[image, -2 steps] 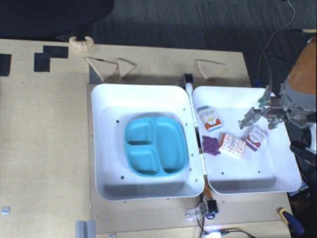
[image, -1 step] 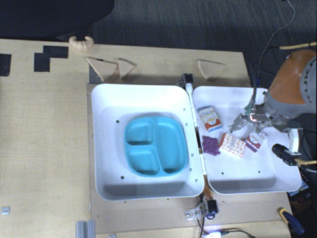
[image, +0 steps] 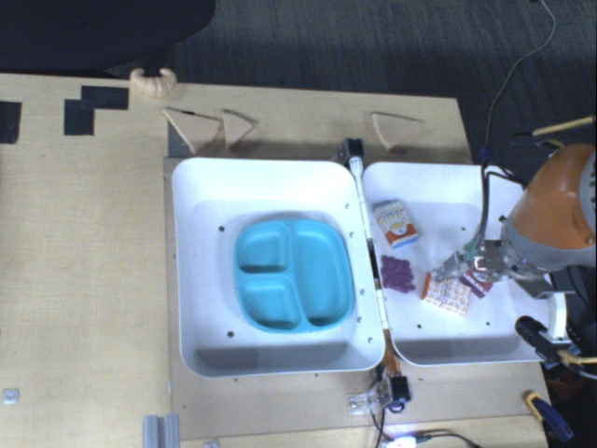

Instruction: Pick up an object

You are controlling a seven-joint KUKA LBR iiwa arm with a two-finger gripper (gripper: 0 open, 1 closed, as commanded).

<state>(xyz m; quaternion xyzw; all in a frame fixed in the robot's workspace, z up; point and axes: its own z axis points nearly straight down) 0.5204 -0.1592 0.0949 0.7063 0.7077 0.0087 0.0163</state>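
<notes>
On the counter (image: 84, 250), two white bins are sitting side by side. The left bin (image: 201, 250) is holding a blue divided tray (image: 294, 273). In the right bin (image: 438, 194), a small carton with a red edge (image: 395, 223) is lying near the upper left, a purple clump (image: 397, 273) is resting just below it by the dividing wall, and a flat patterned packet (image: 448, 294) is lying to the right of the clump. The end effector (image: 471, 264) is hovering right at the packet's upper right corner, possibly touching it; I cannot tell how far it is open or whether it is gripping anything.
</notes>
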